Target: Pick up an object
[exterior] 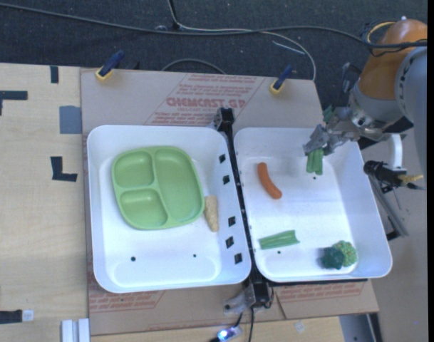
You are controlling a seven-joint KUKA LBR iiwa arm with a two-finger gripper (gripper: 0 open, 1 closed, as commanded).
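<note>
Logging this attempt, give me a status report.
Claw over right white bin, shut on small green stick-shaped piece. Piece lifted clear. Orange sausage-shaped toy lies apart, nothing obstructing.

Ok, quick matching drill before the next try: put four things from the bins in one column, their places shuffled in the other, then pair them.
Things:
1. green divided plate
2. orange carrot
3. broccoli
4. pale corn piece

Places:
A. near right corner of the right bin
B. left bin, beside the plate's right edge
C. middle of the left bin
D. right bin, upper left part

Pairs: 1-C, 2-D, 3-A, 4-B
</note>
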